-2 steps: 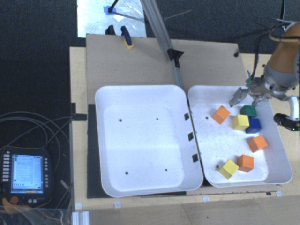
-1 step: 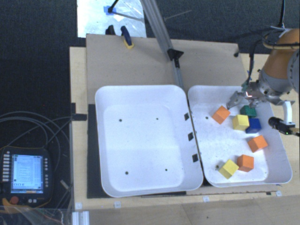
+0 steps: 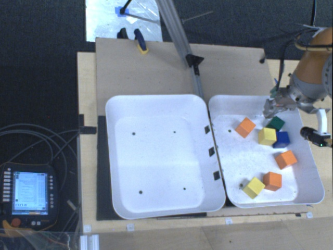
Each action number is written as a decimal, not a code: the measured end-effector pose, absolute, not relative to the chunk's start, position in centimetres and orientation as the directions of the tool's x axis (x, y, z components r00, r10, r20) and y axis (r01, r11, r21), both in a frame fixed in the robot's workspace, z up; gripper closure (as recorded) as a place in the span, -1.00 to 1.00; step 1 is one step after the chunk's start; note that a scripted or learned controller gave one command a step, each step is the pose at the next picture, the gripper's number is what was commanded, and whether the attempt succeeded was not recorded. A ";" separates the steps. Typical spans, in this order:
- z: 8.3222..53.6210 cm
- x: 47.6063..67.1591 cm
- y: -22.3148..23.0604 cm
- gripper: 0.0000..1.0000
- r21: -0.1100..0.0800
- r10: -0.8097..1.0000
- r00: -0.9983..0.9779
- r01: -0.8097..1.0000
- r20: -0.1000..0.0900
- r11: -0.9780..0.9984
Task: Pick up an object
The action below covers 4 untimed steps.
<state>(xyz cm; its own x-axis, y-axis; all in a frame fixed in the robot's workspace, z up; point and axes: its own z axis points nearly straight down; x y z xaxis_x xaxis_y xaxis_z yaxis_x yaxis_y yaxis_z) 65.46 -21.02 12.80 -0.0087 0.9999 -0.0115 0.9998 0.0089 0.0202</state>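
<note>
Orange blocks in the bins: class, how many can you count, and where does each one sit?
3, all in the right bin: one orange block at its upper left, one toward the right side, one near the front beside a yellow block. The arm could hide more.

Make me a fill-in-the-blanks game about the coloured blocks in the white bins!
1. All the blocks lie in the shallow white bin on the camera view's ____ side.
2. There are three orange cube blocks and ____ yellow cube blocks.
3. The small blue cube block touches a yellow cube block and sits just below the dark ____ block.
4. The robot's two-finger gripper hovers over the ____ part of that bin.

Missing words: right; two; green; upper
</note>
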 end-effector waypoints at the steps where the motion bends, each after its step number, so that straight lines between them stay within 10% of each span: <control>1: 19.4 65.8 -20.7 1.00 0.010 1.000 -0.006 1.000 -0.003 0.006; 4: 27.5 64.7 -15.6 1.00 0.002 1.000 -0.010 1.000 0.001 0.010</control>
<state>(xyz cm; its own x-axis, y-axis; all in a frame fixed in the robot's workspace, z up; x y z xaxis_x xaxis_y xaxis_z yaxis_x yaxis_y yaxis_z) 64.67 -15.64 27.52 -0.0096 1.0000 0.0005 1.0000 0.0096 0.0021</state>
